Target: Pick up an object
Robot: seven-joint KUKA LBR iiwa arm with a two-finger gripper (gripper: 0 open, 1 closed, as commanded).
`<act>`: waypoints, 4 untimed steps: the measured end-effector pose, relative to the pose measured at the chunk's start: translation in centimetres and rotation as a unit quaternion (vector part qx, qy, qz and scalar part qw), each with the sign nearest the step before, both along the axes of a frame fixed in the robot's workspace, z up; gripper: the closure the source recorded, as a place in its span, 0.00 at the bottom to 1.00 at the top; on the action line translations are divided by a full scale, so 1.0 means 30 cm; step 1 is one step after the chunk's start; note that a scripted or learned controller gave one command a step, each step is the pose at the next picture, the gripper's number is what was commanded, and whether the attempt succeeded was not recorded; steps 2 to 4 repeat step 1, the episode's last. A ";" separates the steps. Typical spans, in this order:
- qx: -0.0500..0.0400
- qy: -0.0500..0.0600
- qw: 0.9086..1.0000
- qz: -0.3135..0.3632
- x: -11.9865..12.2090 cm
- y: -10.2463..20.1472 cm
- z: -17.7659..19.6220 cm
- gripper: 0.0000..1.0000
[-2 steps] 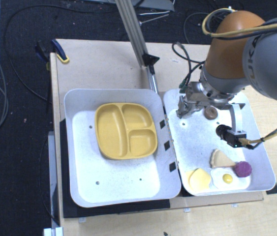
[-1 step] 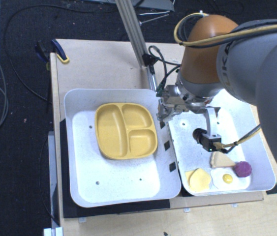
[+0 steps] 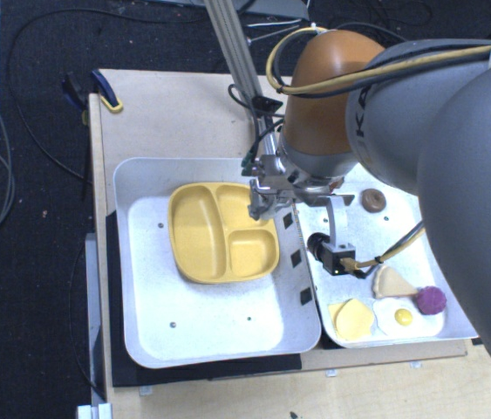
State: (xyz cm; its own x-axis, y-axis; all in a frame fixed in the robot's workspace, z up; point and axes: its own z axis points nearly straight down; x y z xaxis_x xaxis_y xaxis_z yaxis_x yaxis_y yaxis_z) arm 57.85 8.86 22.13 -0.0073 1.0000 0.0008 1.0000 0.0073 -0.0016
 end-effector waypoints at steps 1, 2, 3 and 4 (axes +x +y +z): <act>0.000 -0.002 1.000 -0.001 0.012 0.027 0.048 1.00; 0.000 -0.002 1.000 -0.001 0.012 0.027 0.048 1.00; 0.000 -0.002 1.000 -0.001 0.012 0.027 0.048 1.00; 0.000 -0.002 1.000 -0.001 0.012 0.027 0.048 1.00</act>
